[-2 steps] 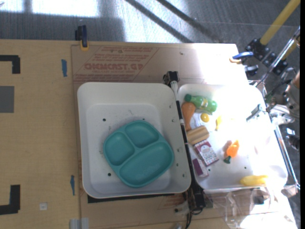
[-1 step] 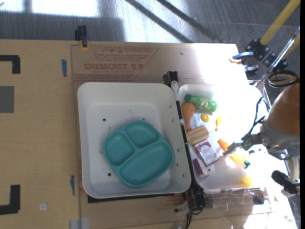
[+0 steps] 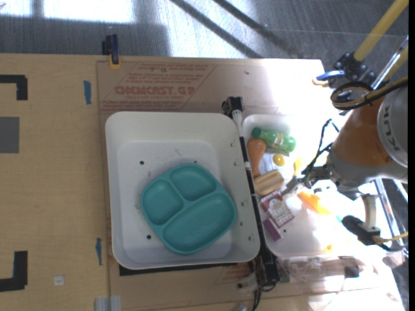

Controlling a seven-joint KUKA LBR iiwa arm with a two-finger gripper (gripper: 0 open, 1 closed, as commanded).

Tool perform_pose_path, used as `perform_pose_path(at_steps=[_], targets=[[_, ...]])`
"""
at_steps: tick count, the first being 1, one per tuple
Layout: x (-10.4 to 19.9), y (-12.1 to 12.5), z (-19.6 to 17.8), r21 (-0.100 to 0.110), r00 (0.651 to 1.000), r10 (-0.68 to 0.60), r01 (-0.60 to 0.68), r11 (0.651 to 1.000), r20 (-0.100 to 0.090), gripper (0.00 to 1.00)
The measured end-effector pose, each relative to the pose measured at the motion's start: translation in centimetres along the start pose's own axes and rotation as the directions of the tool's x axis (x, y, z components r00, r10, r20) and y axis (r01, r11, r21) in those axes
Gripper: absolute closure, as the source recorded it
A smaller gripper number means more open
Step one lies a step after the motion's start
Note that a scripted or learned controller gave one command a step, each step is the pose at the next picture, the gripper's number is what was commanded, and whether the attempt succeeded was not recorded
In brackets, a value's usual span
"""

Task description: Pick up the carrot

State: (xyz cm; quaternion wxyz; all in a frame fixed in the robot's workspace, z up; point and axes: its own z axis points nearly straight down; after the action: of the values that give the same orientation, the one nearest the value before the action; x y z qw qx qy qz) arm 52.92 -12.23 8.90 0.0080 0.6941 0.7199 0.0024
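The carrot [image 3: 257, 153] lies beside the green bottle [image 3: 274, 138]; the pincer [image 3: 297, 184] hovers nearby, its finger state unclear.

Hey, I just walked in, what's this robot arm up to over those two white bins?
The arm reaches in from the right over the right bin, which holds a clutter of toy food. Its gripper is low among those items, beside an orange piece that looks like the carrot. A green bottle lies at the far end. Nothing can be seen held between the fingers. The left bin holds a teal divided plate.
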Motion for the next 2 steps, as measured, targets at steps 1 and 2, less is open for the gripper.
perform_pose_path(at_steps=[1, 2], targets=[[-0.3, 0.2, -1.2, -0.010, 1.000, 0.004, -0.004, 1.000, 0.008, 1.00], [-0.1, -1.6, -0.3, -0.010, 0.964, -0.264, 0.265, 0.964, 0.002, 1.00]])
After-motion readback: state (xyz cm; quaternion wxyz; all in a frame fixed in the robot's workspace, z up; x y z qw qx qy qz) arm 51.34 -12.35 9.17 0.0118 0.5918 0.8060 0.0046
